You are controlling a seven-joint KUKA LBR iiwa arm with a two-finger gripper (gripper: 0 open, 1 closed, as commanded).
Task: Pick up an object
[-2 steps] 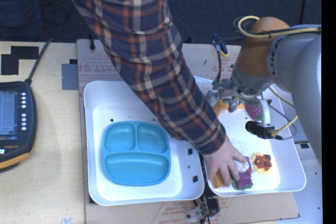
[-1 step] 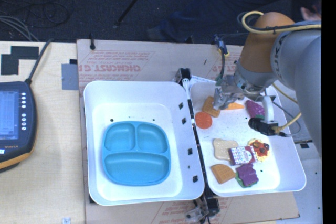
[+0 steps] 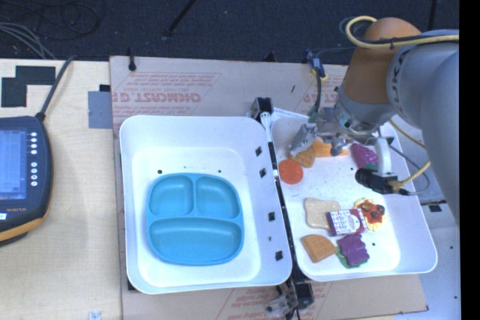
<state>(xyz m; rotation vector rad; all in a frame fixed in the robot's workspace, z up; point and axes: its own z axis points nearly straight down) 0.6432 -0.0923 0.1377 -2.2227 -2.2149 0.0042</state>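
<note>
The pincer (image 3: 324, 140) is seen low at the right bin's (image 3: 420, 251) far end, toy foods scattered near it; a blue plate (image 3: 195, 219) is seen in the left bin (image 3: 139, 161), well apart.

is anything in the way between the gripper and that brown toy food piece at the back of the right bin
Nothing visible stands between them. The gripper sits low over the back of the right bin, right beside the brown piece. The nearest neighbours are an orange piece close under the gripper and a red round piece just in front, both off to the sides.
</note>
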